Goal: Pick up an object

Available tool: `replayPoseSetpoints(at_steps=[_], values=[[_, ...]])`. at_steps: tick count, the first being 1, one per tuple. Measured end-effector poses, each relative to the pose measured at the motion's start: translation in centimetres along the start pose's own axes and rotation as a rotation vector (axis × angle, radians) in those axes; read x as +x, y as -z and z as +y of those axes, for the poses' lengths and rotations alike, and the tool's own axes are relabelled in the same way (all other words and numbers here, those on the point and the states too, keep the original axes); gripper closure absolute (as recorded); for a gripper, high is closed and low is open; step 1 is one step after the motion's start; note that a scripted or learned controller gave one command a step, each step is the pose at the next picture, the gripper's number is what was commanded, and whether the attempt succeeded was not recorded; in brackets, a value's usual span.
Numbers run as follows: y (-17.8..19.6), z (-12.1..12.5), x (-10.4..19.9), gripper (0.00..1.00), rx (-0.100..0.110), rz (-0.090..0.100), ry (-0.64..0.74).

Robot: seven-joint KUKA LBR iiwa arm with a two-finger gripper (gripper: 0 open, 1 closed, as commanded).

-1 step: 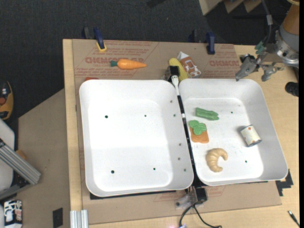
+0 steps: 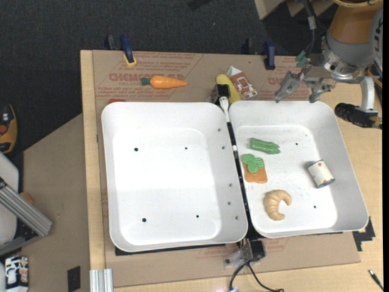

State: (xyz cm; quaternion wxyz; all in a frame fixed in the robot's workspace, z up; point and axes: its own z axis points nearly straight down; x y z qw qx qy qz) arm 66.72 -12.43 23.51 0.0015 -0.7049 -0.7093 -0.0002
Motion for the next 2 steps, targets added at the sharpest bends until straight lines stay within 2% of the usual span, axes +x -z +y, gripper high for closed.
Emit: replayPoseSetpoints(at_steps=[1, 2], values=[[2.5, 0.1, 7.4, 0.0, -0.006, -0.003, 0.001], [0.2, 0.0, 14.7, 0.0, 0.002, 0.001, 0.002]])
